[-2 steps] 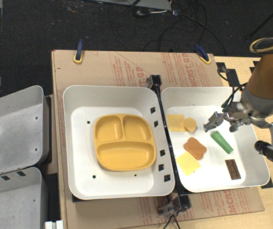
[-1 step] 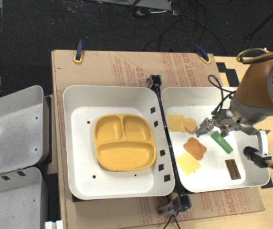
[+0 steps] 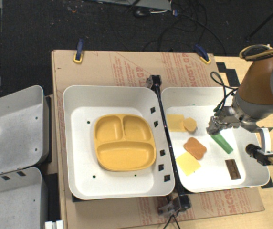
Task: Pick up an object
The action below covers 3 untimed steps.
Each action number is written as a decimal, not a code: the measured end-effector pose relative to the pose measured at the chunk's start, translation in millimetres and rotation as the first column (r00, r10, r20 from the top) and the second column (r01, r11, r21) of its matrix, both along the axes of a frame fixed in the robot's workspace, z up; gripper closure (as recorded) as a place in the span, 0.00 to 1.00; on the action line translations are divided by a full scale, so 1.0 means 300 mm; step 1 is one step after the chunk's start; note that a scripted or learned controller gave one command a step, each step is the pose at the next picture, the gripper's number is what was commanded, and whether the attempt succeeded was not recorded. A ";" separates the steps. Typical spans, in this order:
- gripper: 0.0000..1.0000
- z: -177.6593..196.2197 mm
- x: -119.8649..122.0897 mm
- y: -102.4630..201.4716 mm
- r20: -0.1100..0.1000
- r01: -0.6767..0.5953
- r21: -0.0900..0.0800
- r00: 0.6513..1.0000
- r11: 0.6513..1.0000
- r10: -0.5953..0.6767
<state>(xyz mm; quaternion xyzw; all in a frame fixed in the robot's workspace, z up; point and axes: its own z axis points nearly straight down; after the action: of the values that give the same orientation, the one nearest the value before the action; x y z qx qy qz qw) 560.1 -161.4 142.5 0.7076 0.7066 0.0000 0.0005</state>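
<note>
Two white bins (image 3: 74,142) on cardboard-covered bench (image 3: 108,68), dark floor (image 3: 26,27).

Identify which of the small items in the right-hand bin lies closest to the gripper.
The green stick: it lies slantwise right under the gripper. The orange-brown piece, the yellow square and the dark brown bar all lie farther off.

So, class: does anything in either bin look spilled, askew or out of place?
Nothing stands out. The yellow divided tray sits flat in the left bin; the small food pieces lie scattered flat in the right bin, near the gripper.
</note>
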 end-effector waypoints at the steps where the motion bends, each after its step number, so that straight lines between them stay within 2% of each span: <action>1: 1.00 0.179 -0.001 0.035 0.005 -0.005 -0.001 1.000 1.000 0.005; 2: 1.00 0.325 0.012 0.046 0.005 -0.005 -0.001 1.000 1.000 0.005; 3: 1.00 0.412 0.015 0.046 0.003 -0.005 0.000 1.000 1.000 0.005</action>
<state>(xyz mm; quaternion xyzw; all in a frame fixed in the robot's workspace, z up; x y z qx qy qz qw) 564.5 -147.7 266.0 0.7059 0.7083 0.0007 0.0016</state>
